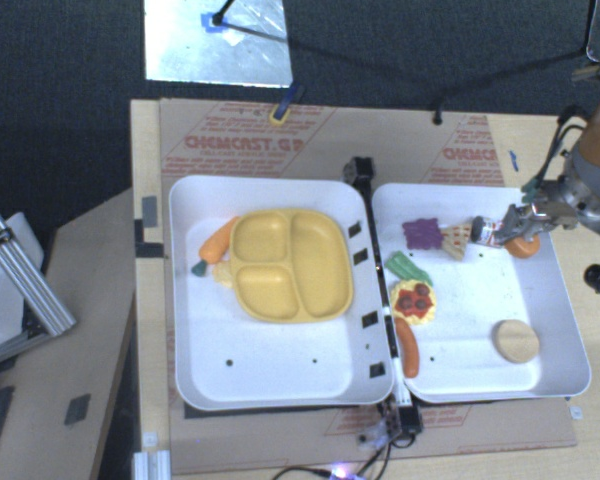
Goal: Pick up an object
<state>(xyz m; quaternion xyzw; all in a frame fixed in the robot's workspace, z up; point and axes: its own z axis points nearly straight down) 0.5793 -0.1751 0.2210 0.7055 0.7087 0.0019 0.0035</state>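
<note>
Clearly, the grey arm (592, 168) comes in from the right and its gripper (490, 231) hangs low over the far part of the right shallow white bin (552, 368). Whether this gripper is apart or together, I cannot tell. Just left of it lies a small tan waffle-like piece (456, 238), touching a purple toy piece (422, 233). A small orange round object (524, 247) sits just near of the wrist. Nearer in this bin are a green toy vegetable (408, 267), a yellow toy pizza slice with red dots (414, 301), an orange-red toy sausage (407, 346) and, well apart to the right, a round beige wooden disc (516, 340). The left white bin (210, 378) holds a yellow divided plastic plate (285, 265); an orange toy carrot (217, 241) lies touching its left edge. Both bins stand on the table (230, 138).
</note>
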